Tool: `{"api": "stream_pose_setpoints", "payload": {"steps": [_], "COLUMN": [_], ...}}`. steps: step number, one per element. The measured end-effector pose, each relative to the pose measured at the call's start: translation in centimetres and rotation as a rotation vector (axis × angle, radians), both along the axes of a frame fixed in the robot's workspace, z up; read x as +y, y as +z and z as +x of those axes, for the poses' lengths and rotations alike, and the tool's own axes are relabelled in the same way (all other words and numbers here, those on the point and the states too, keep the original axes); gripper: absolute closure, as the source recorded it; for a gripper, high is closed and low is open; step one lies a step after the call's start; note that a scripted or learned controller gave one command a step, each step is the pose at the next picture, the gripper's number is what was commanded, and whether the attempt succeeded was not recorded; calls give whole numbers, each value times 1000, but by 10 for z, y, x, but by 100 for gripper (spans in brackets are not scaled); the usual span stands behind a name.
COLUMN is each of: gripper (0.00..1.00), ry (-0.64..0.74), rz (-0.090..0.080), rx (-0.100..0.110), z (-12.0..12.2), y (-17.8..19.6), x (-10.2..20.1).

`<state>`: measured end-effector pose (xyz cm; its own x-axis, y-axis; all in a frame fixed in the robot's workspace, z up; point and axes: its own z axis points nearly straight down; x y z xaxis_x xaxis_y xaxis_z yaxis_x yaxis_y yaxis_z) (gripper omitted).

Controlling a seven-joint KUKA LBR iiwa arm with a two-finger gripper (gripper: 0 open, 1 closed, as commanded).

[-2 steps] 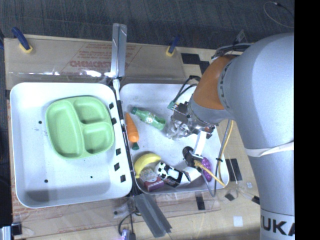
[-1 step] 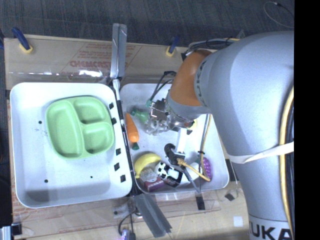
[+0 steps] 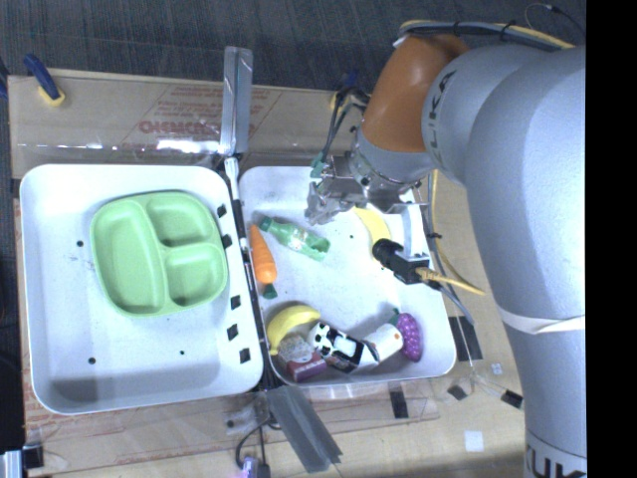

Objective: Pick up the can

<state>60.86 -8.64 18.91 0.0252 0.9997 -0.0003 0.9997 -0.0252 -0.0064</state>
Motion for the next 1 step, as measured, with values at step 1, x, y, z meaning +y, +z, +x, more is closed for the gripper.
{"api": "stream_pose_setpoints", "payload": {"steps": [1], "gripper": [0], "ry": [0], "rz": [0], "rx": [0], "z": [0], "y": [0], "x": [0]}}
